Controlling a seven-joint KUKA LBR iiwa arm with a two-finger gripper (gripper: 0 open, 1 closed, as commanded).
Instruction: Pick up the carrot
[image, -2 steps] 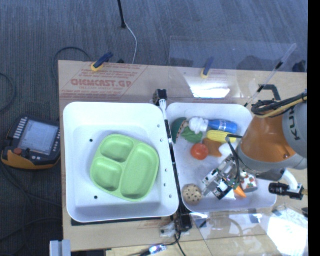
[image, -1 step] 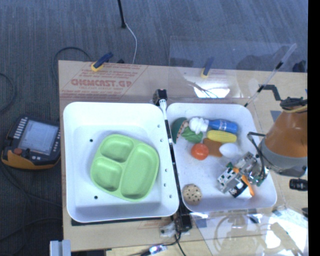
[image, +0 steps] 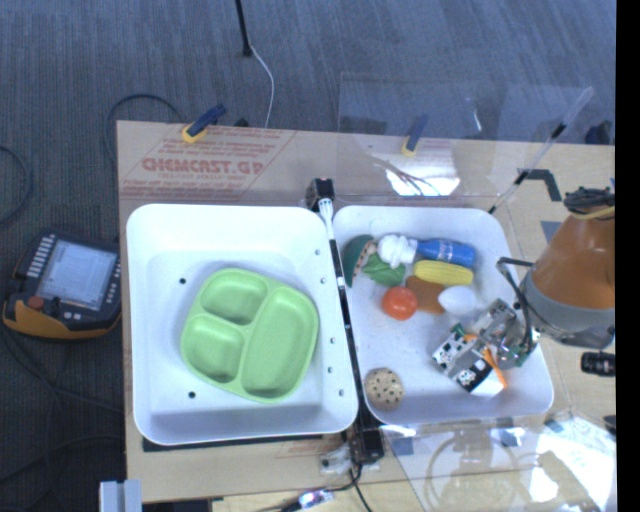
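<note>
The carrot (image: 430, 292) looks to be the dull orange piece in the right bin (image: 520, 250), wedged between a red tomato (image: 400, 303) and a pale white object (image: 458, 298), below a yellow corn cob (image: 443, 272). Much of it is hidden by these neighbours. My gripper (image: 466, 362) sits low in the same bin, toward the front right, roughly a hand's width in front of and to the right of the carrot. A thin orange sliver (image: 493, 367) shows right beside the gripper; I cannot tell what it is.
At the back of the right bin lie a blue bottle (image: 445, 249), a white lump (image: 396, 246) and a green leafy piece (image: 376, 268). A brown speckled ball (image: 383, 387) rests at its front left. The left bin (image: 150, 300) holds a green divided plate (image: 250, 332).
</note>
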